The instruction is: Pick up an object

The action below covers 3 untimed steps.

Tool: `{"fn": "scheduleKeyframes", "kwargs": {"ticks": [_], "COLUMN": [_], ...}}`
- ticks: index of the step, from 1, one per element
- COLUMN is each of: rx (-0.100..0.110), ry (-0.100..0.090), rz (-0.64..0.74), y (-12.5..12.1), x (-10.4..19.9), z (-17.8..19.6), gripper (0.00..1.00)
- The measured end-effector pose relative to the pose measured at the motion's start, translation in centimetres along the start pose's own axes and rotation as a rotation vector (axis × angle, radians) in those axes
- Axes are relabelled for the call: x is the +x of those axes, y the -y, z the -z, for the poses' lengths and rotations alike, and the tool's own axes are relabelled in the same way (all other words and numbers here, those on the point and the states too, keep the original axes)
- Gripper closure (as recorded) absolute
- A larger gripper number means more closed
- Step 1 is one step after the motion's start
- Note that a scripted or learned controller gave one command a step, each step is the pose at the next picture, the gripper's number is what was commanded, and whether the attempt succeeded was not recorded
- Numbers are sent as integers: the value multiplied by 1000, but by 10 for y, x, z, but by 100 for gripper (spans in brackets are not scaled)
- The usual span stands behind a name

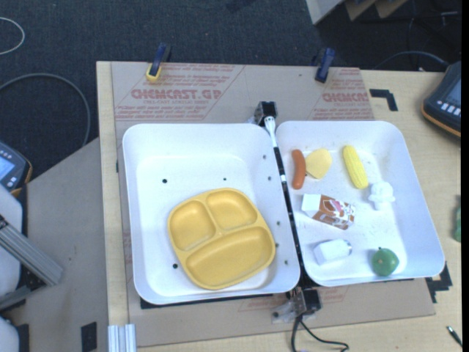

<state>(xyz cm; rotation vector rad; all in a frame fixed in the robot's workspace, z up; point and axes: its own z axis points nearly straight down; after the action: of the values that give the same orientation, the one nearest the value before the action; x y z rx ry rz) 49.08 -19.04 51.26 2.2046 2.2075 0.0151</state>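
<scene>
Nothing is judged lifted yet: hot dog [298, 169], corn cob [356, 167], carton [327, 211] and green apple [385, 261] are all seen resting in the right bin [419, 196]; gripper state cannot be told.

Legible markings: bench board

The brown board [242, 86] beneath the two bins carries red printing at the upper centre-left of the frame, reading approximately "CHEMCAST GP" in large letters, with smaller red lines above and below too fine to read. A second red print at the upper right of the board is partly covered and is not legible.
</scene>
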Motion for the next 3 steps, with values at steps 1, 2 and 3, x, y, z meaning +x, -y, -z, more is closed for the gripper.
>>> {"fn": "scheduleKeyframes", "kwargs": {"ticks": [1,2,3], "rx": [14,32,32], "ry": [-4,-12,-13], "rz": [1,-2,5], "y": [-1,15,1], "x": [1,18,80], "z": [1,-94,-195], "gripper": [100,100,100]}}
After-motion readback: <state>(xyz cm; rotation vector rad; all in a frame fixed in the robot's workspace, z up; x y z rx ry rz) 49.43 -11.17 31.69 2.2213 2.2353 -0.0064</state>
